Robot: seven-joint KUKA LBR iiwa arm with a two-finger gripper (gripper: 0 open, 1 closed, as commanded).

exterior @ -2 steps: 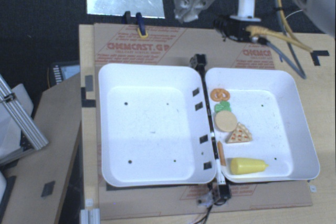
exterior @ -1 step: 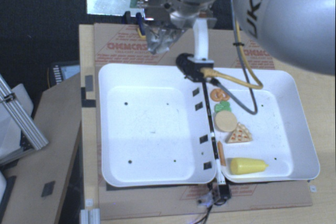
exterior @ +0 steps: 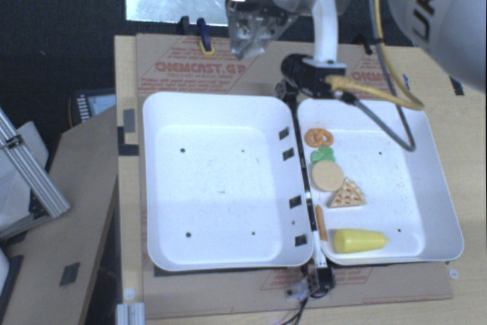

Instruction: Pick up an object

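We see small toy foods in the right bin, lower right of the frame, along its left wall: pretzel, green piece, round cookie, pizza slice, yellow piece. They look light, stiff, smooth. We would pinch the yellow piece across its width. The tool hangs at upper centre; we cannot tell its opening.

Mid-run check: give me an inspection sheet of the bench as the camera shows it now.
Surface: two white bins side by side, left bin, right bin, on a brown board.
Job's things: pretzel, green piece, tan disc, pizza slice, yellow piece, all along the right bin's left side.
Clutter: nothing seen.
Grippers: gripper above the board behind the bins, holding nothing visible.
Cables: yellow cable drapes over the right bin's back edge.
Surroundings: aluminium rail at left.
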